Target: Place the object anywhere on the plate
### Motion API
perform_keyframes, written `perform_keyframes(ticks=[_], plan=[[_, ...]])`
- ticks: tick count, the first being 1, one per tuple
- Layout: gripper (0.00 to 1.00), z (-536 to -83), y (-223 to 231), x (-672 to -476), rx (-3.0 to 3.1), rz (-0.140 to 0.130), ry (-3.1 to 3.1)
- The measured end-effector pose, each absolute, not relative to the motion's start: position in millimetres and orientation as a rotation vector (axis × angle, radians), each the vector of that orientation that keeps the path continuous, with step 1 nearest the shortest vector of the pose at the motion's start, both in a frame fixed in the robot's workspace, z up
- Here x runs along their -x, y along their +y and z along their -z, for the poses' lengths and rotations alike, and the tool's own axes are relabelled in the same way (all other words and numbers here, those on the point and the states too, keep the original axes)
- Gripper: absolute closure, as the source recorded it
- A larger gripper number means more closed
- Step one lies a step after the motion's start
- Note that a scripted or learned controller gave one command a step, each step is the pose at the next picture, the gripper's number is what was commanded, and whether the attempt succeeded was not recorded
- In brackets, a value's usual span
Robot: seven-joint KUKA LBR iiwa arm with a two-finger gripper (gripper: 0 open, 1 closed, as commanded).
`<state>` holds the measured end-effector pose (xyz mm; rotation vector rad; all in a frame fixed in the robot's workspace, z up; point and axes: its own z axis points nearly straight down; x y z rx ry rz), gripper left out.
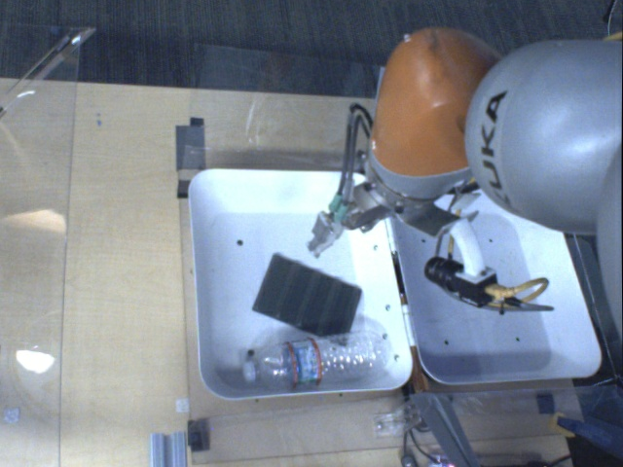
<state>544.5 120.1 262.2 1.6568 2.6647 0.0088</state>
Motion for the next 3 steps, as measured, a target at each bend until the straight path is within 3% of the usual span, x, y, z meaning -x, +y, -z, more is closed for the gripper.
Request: perform_keyframes(ticks=[1,2,3], plan=[[0.0,-321.2,119.3,-577.1,-1.43,-0.007,2.792],[0.0,-258.5,106.3,-520.4,-1.09,-0.006,2.942],[0.0,-205.9,119.5,-501.4,-0.697,-0.006,3.058]])
